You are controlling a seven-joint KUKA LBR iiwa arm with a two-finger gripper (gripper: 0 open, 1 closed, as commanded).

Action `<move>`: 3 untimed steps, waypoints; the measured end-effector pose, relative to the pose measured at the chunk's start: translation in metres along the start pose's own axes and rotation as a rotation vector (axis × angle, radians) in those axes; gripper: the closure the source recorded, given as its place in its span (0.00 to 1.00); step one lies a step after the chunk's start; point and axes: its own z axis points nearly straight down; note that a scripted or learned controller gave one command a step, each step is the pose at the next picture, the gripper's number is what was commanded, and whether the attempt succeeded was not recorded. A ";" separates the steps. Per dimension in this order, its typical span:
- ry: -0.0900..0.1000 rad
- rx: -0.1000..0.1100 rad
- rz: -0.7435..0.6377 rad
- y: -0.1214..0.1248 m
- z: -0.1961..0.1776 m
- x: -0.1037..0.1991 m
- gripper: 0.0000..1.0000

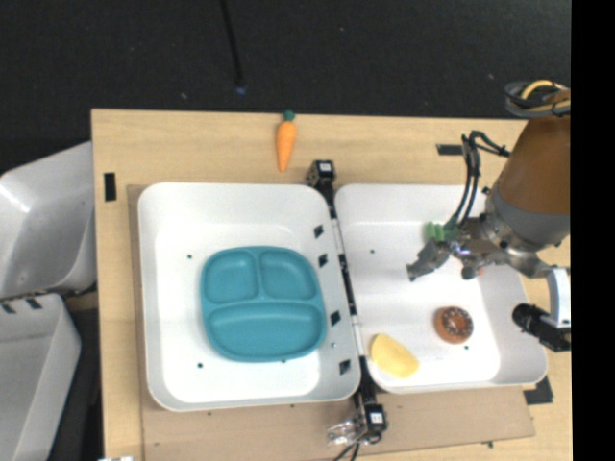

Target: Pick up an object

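1. The wooden bench (211, 147) is the biggest thing, and it holds two white bins side by side.
2. The left bin (168, 353) has one thing in it, a plate.
3. The right bin (384, 214) holds the small toys, and the arm is over it.
4. The robot arm (538, 176) comes in from the right. It is brown-orange on top and grey lower down, with black wires hanging beside it.
5. The blue plate (261, 303) lies flat in the middle of the left bin. It has three parts, two small ones at the back and one long one at the front.
6. The gripper (444, 255) hangs over the middle of the right bin. Its dark fingers point to the left. I cannot tell if they are open or closed, and I see nothing held in them.
7. The carrot (285, 142) lies on the bench behind the left bin, outside both bins.
8. The yellow lump (394, 356) sits in the front left corner of the right bin.
9. The brown donut (453, 324) lies near it to the right, below the gripper and apart from it.
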 end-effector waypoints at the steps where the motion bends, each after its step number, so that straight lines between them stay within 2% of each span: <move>1: 0.000 0.005 0.002 -0.002 0.043 0.001 0.00; 3: 0.000 0.005 0.003 0.000 0.137 -0.002 0.00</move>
